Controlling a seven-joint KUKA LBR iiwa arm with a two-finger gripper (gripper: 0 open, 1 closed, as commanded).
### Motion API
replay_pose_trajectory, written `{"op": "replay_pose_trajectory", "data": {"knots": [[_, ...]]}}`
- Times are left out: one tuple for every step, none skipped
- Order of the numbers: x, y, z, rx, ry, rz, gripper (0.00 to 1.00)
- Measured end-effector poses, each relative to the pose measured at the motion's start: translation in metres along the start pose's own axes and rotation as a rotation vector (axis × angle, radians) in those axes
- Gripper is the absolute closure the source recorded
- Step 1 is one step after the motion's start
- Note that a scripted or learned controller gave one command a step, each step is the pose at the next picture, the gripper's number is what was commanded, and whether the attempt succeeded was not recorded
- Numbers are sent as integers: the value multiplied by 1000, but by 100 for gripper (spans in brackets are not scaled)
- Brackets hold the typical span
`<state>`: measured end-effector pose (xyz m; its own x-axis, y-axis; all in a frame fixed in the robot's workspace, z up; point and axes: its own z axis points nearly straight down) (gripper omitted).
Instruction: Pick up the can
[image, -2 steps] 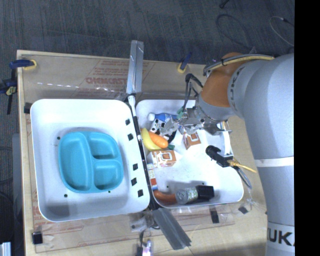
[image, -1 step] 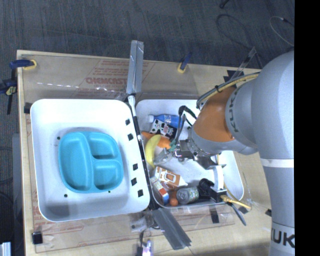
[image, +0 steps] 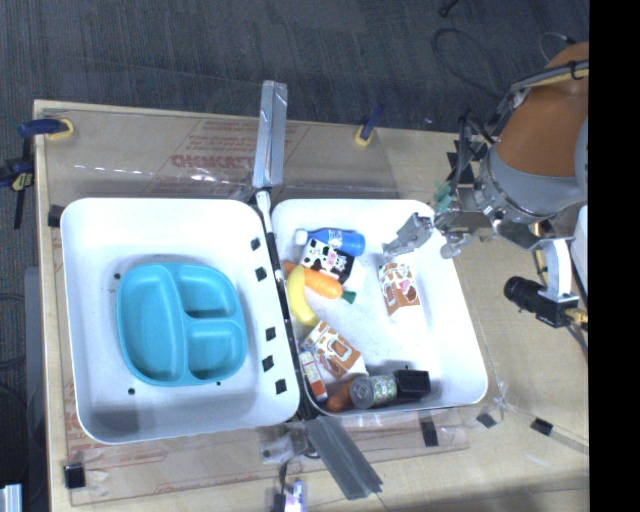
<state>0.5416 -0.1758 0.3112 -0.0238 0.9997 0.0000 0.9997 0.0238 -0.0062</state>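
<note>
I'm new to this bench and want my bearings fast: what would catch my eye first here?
The big blue divided tray lying alone in the left bin stands out first. The right bin is crowded by contrast: a banana and carrot near its left wall, the can on its side at the near edge. The gripper hangs over that bin's far right corner.

The arm (image: 540, 130) is cut off at the right edge behind the jaws, and the jaws' spread is too small to tell. Well below-left of them, the can (image: 374, 391) lies partly hidden by the bin's (image: 470, 330) near wall, its label unreadable.
</note>
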Motion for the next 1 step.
{"op": "replay_pose_trajectory", "data": {"knots": [[35, -64, 187, 4, 2, -54, 0]]}}
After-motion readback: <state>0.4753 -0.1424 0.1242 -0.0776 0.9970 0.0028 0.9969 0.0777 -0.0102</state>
